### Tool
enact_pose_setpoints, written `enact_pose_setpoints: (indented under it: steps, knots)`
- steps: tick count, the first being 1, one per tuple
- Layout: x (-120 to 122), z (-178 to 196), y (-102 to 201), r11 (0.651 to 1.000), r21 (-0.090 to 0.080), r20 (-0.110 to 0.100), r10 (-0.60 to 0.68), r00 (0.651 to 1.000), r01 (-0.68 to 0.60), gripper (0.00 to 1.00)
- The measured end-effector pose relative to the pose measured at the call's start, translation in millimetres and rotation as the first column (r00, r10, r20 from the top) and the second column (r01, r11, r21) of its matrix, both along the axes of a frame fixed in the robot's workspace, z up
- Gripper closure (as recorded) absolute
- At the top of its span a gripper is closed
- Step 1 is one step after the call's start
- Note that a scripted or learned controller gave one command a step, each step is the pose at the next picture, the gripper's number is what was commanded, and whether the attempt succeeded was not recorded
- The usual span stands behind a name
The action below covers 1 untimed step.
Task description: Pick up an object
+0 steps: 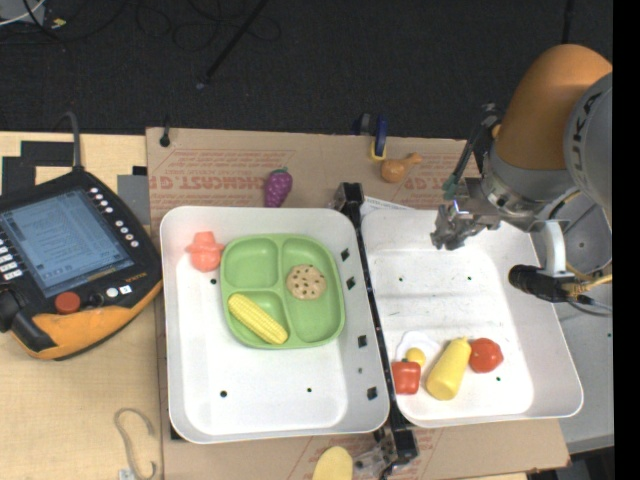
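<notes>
White plastic: saw two bins side by side in the middle of the frame. Found the gripper (455, 226) at the end of the grey and orange arm (548, 118), over the upper left part of the right bin (470, 288). Saw bare white floor under it there. Could not tell whether spread apart or pressed together, too dark and small. Saw nothing held in it.

Spotted toys to pick from low down in that same bin: a yellow bottle (448, 368), a tomato (485, 355) touching it on the right, and a small red block (406, 376) just beside it on the left. Looked well apart from the gripper, all three.

Found more in the left bin (260, 408): a green plate (328, 313) with corn (257, 318) and a cookie (305, 282) in two of its parts, and a pink toy (203, 252) on the bin floor just left of the plate.

Saw a purple grape (277, 186) and an orange toy (398, 168) on the cardboard above the bins, outside them.

Judged the job as hardly begun. Nothing grabbed, nothing lifted yet. Left to do: move over one toy, likely one of the three lower in the right bin, go down, close on it, and lift it up. Thought the round tomato might roll away, and the crowded toys might get in the way.
</notes>
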<state>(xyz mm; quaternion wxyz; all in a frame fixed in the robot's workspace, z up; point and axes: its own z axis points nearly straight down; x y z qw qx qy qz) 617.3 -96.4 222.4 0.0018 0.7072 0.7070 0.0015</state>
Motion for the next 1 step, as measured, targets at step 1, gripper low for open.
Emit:
enact_pose_setpoints:
  steps: [1]
  knots:
    - [0.1, 5.3, -0.6, 1.0, 0.001, -0.005, 0.001, 1.0, -0.001, 1.0]
